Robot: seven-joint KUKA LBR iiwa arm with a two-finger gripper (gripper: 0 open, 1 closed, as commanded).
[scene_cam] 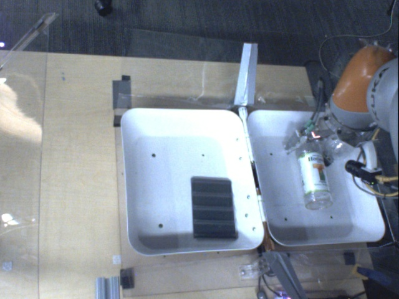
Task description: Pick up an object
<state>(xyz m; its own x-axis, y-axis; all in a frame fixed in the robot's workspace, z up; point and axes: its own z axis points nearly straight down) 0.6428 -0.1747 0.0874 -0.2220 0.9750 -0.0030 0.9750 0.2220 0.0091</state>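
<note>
Camera view, pincer (313,143) above clear bottle (314,180), right bin (274,167).

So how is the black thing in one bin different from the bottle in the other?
The black block is dark, flat, ribbed and rectangular; the bottle is clear, round and labelled. The block lies in the left bin far from the arm; the bottle lies in the right bin, just below the gripper. Both rest on a bin floor.
</note>
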